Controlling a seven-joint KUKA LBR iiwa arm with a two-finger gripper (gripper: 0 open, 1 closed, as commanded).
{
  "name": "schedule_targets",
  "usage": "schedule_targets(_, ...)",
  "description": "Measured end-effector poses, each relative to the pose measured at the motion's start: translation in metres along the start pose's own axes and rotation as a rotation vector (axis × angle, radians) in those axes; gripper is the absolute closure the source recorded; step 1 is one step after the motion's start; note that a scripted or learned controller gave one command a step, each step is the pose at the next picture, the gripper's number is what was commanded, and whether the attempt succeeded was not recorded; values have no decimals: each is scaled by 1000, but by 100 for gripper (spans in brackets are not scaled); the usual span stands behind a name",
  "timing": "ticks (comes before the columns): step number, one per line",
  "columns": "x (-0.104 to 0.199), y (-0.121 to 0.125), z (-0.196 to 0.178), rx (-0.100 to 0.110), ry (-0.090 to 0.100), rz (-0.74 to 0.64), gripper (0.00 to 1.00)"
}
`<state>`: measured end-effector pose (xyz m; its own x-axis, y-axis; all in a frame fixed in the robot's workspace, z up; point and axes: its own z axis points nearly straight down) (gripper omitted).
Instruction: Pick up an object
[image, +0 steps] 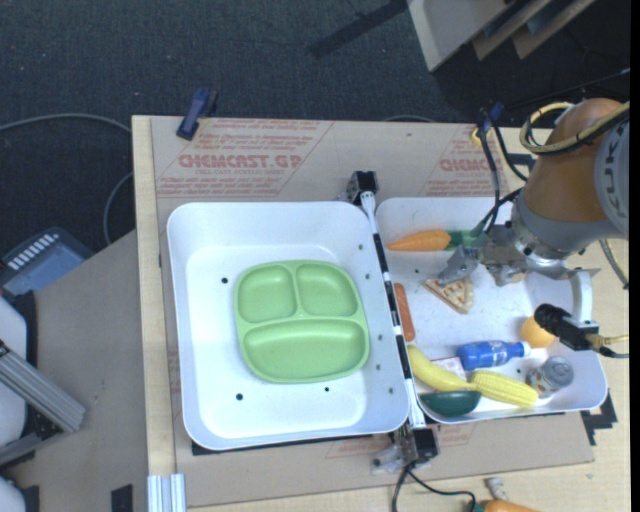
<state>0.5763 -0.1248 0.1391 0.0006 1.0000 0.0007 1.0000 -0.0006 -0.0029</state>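
The right bin (440, 212) holds several toy foods. An orange carrot (420, 240) lies at its far side, and a tan waffle wedge (454, 294) sits just below it. My gripper (463, 267) hangs directly over the wedge's upper edge, between the carrot and the wedge; nothing is seen held in it. A red sausage (402, 311) lies along the bin's left wall. Nearer the front are a yellow banana (435, 372), a corn cob (503, 388), a blue bottle (490, 354) and a green scoop (450, 403).
The left bin (200, 300) holds a green divided plate (300, 320). An orange fruit (537, 333) and a grey round thing (553, 375) lie at the right bin's right side. The arm's orange band (565, 180) stands above the bin's far right corner.
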Motion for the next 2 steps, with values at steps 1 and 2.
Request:
schedule_targets(1,-19,14,50,-7,1,-2,0)
schedule_targets(2,-19,16,39,-14,0,-1,100)
